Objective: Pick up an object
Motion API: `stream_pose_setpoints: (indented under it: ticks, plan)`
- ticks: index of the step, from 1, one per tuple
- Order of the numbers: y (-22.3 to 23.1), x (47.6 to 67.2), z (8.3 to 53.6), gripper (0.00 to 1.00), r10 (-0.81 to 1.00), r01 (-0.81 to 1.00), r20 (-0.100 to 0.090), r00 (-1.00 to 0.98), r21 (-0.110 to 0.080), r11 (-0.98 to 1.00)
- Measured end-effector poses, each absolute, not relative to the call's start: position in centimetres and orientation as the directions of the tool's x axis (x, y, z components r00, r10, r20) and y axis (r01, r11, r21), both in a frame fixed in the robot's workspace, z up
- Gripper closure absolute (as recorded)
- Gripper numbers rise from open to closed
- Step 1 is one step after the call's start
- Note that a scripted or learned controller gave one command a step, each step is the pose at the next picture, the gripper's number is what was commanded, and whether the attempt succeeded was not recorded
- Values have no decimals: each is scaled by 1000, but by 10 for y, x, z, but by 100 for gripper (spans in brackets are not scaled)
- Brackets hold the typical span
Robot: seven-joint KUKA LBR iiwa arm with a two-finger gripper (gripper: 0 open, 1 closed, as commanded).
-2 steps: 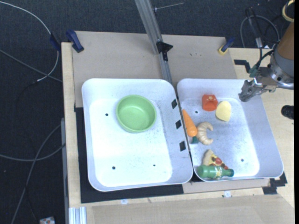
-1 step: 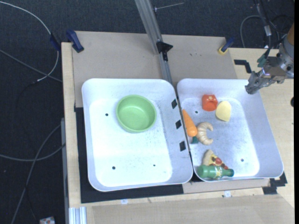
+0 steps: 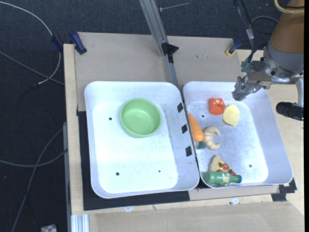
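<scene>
The gripper (image 3: 240,94) hangs at the far right corner of the right bin (image 3: 270,144), just over its white rim. It is dark grey and points down. From up here its tips look bunched close together, but I cannot tell if they are open or closed. Nothing can be seen between them, and they do not touch any toy. No words or labels can be read on the gripper or on the things in the bins.

Above the gripper is the grey wrist, and then the orange band (image 3: 288,30) of the arm, which comes in from the right.

Closest to the gripper, a little below and to its left, lies a pale yellow lemon-shaped toy (image 3: 231,115). Just beside it, on its left, is a small red toy (image 3: 216,106). They look like they touch or nearly touch.

Further down and left, an orange carrot (image 3: 195,128) lies by the left wall of this bin. A tan croissant-shaped toy (image 3: 211,137) sits right next to it. At the near edge of the bin lies a green bottle (image 3: 221,178) on its side, with a small colourful toy (image 3: 219,165) against it.

The left bin (image 3: 135,173) holds a green bowl (image 3: 140,117), standing upright near its far side. The two bins sit side by side on a wooden bench (image 3: 125,57).
</scene>
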State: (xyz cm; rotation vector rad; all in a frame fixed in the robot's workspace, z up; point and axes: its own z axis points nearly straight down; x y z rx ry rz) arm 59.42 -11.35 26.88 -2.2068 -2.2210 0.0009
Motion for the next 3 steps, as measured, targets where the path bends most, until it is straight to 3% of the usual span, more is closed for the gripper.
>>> stream_pose_setpoints:
  ticks: [3]
  plan:
    - [47,574,244,100,1000,1000,6,-7,-15,7]
